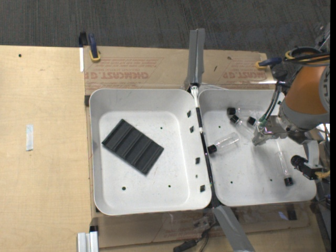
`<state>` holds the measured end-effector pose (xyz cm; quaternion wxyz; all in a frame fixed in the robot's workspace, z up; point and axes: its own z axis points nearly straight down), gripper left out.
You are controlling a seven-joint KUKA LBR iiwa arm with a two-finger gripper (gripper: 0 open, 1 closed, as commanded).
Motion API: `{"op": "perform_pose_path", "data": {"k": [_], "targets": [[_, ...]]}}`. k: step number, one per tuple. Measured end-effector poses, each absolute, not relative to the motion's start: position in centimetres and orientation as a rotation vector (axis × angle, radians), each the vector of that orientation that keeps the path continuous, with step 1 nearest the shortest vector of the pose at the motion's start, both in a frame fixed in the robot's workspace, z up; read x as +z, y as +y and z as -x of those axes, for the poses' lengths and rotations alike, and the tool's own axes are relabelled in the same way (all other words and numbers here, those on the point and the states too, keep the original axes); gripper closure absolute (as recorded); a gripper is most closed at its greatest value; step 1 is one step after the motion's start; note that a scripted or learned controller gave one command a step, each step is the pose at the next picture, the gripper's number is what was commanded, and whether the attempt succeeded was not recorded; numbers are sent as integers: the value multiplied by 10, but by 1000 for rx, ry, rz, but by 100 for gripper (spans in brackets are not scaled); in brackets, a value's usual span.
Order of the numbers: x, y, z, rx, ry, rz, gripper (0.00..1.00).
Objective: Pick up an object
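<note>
A pale wooden table [42, 140] fills the scene under the camera, with dark grey carpet [131, 9] running along the far edge. Nearest the viewer, at the bottom, a grey metal strut [233, 230] angles out from under the seam where the two bins meet.

Just beyond it sit the two shallow white bins side by side. The left bin [105, 193] holds one thing, a dark ribbed panel [133, 146], lying flat and turned at a slant, in the left-hand half of the bin floor. The right bin [247, 193] holds several clear plastic tubes with black caps: one tube [221, 144] lies near the bin's left wall, a second [284, 167] lies toward the right side with its cap near the front rim, and two more [234, 114] rest close together toward the far wall.

The arm [307, 96], its orange band showing, comes in over the right bin's right side. Its gripper [261, 135] points down into the bin, between the far tubes and the near ones. Whether the fingers are open or closed cannot be told, and nothing can be made out between them.

Farther back, brown cardboard [136, 70] lies beneath the bins, clamped at its far corners, and an upright grey post [196, 56] stands behind the seam.
</note>
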<state>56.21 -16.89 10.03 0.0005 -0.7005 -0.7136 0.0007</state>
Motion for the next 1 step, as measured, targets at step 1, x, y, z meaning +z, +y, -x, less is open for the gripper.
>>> {"op": "perform_pose_path", "data": {"k": [1], "targets": [[100, -169, -562, 2, -2241, 2200, 0]]}}
